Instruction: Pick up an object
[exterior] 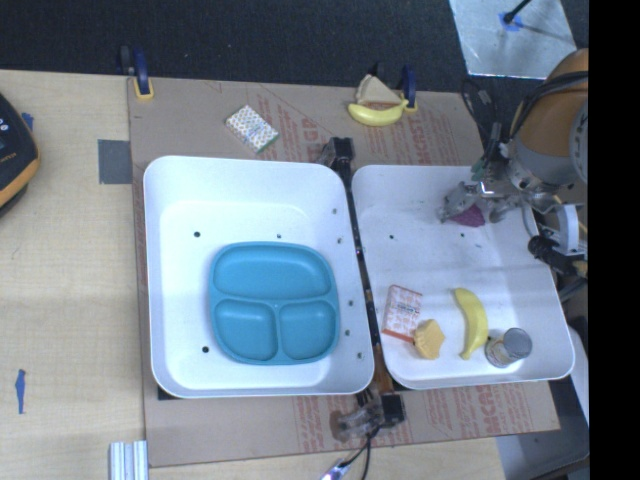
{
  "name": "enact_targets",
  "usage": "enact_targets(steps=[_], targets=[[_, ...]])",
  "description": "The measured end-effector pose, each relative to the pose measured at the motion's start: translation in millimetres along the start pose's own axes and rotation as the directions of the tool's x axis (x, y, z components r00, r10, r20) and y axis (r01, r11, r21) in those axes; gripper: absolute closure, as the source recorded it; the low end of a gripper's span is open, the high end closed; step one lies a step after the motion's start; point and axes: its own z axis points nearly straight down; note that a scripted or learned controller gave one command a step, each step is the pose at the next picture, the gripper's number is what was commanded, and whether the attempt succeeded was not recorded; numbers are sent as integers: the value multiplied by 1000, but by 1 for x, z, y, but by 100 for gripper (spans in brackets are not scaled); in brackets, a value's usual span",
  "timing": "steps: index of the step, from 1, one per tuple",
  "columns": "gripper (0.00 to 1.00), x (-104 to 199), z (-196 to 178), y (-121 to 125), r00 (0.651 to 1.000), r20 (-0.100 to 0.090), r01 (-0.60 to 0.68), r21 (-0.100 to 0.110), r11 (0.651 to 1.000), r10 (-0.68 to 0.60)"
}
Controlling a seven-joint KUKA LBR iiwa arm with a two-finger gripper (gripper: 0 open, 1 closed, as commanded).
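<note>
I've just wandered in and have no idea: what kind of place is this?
Probably a robotics lab test bench: a robot arm reaches over two white bins clamped to a board, holding toy-like items such as a banana and a blue tray.

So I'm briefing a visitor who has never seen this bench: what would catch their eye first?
Probably the blue divided plate, lying alone in the left bin. Next, the yellow banana near the front of the right bin, with a small can beside it. At that bin's far right, the claw hangs low over a small purple object.
</note>
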Motion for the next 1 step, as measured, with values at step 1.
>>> enact_targets(steps=[1], targets=[[0,0,0,0,1000,0,0,0,1000,0]])
